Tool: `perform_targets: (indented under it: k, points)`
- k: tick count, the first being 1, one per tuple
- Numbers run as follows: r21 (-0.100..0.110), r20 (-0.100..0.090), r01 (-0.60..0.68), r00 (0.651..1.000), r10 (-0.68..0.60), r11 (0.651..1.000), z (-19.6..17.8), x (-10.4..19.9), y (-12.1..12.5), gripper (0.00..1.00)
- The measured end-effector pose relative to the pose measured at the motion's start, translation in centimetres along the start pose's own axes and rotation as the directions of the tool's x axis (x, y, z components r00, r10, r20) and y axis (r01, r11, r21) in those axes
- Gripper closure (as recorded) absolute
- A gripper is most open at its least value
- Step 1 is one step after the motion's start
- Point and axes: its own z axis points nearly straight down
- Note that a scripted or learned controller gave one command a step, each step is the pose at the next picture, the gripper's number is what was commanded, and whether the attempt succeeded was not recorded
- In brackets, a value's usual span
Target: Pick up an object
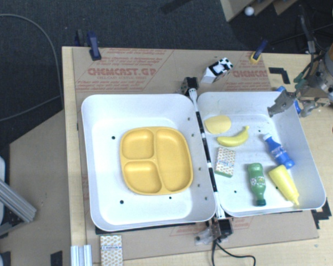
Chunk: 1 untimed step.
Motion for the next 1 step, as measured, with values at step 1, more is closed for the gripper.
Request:
perform_targets:
  k: [1]
  points:
    - [0.001, -0.001, 0.000, 1.000, 0.000, 1.000, 11.58, 3.95, 2.85, 0.00]
